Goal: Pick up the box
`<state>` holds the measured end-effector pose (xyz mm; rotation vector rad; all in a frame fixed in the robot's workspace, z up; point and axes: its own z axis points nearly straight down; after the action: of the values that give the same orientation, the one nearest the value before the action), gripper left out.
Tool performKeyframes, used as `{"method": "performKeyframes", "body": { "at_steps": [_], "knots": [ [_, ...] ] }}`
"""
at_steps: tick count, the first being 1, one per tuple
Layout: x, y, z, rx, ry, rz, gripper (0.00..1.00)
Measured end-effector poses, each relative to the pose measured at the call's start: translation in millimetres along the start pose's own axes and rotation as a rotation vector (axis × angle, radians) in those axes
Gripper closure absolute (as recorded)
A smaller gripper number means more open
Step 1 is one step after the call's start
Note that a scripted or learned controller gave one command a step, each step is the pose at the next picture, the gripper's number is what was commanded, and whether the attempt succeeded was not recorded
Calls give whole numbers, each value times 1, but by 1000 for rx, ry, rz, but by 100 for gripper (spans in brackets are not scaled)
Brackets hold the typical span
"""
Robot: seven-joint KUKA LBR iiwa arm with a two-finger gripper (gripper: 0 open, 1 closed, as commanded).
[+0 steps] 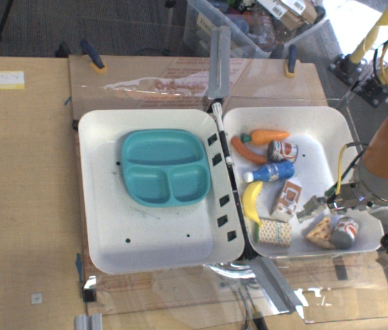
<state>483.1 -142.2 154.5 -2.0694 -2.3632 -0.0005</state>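
Gripper (316, 207) hangs just right of the small box (288, 199), fingers' spread indiscernible. Recommend centring over box, clear of banana (252, 202) and blue bottle (272, 172), before closing.

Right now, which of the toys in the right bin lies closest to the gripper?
The pizza slice, just below the gripper at the bin's near edge. The small box lies farther off to its left, beside the banana.
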Motion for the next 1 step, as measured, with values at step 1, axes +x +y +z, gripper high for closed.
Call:
{"method": "performKeyframes", "body": {
  "at_steps": [1],
  "knots": [
    [-25, 77, 42, -40, -13, -25, 0]
  ]
}}
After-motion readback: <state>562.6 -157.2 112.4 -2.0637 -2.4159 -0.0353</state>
